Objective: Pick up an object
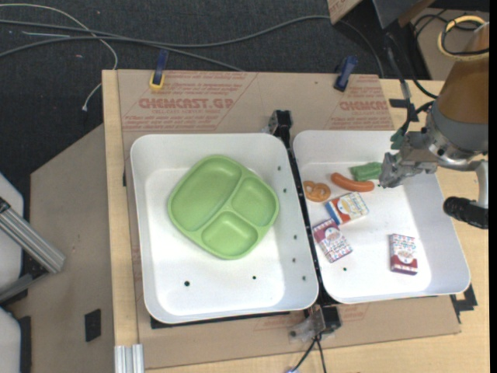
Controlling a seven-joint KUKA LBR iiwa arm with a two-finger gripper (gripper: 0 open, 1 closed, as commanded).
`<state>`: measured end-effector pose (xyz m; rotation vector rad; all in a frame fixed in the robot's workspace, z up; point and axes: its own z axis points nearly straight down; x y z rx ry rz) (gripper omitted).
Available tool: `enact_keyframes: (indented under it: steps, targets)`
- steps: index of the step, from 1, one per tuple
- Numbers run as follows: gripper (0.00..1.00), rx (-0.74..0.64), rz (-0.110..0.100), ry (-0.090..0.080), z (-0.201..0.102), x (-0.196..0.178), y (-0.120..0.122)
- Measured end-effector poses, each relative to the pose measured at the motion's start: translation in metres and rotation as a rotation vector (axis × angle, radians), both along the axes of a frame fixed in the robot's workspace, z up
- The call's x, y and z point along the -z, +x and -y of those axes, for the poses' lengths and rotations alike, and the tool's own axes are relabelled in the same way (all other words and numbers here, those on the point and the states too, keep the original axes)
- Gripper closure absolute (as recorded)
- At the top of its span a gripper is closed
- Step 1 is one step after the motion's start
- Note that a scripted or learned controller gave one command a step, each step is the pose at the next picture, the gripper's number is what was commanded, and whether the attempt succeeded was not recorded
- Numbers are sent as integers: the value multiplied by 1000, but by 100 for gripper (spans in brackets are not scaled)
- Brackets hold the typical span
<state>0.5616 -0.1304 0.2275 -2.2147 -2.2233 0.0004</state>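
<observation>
While hovering low over right white bin (pixel 450 274), two-finger gripper (pixel 386 179) sits just right of orange hot-dog toy (pixel 352 182); toy's long axis runs left-right, pointing at gripper. Finger opening: cannot tell. Nothing visibly held.

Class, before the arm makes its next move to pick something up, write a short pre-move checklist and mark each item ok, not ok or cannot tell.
1. End effector over the right bin: ok.
2. Green item beside the end effector: ok.
3. Something between its fingers: cannot tell.
4. Hot dog apart from the pretzel: ok.
5. Green tray in the left bin, out of the way: ok.
</observation>
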Motion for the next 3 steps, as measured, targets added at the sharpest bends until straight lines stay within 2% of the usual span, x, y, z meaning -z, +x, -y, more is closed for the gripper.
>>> enact_keyframes:
  steps: [1,3]
  targets:
    - [100,-2,-1,1,-53,11,-9]
    - [100,-4,3,1,-169,-6,-36]
